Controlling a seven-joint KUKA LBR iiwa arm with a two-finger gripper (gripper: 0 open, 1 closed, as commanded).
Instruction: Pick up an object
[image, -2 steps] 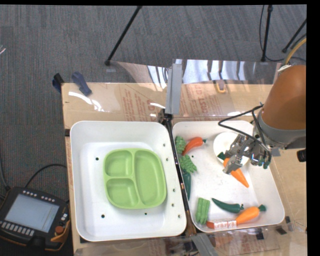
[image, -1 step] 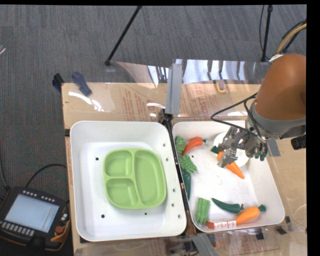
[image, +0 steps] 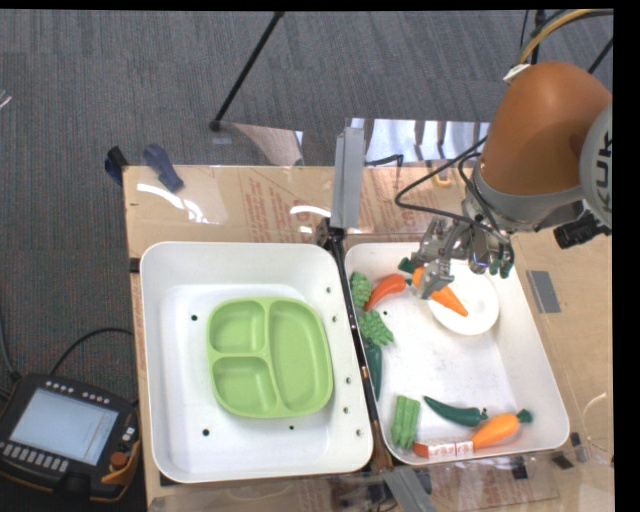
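My gripper (image: 436, 278) hangs low over the back of the right bin (image: 535, 370), under the grey arm with its orange band. Right beneath it an orange carrot (image: 450, 299) with a green top lies slanted, its tip resting on a small white disc (image: 476, 314). The gripper is at or just above the carrot's middle; I cannot tell whether it touches it. A second carrot (image: 385, 289) lies just to the left, beside some green leafy toys (image: 375, 327).
The left bin (image: 170, 290) holds a light-green divided plate (image: 270, 357). At the front of the right bin lie a green bean pod (image: 404, 421), a dark green pepper (image: 455, 411), another carrot (image: 497, 430) and a red-and-white piece (image: 445, 450). The right bin's middle floor is bare.
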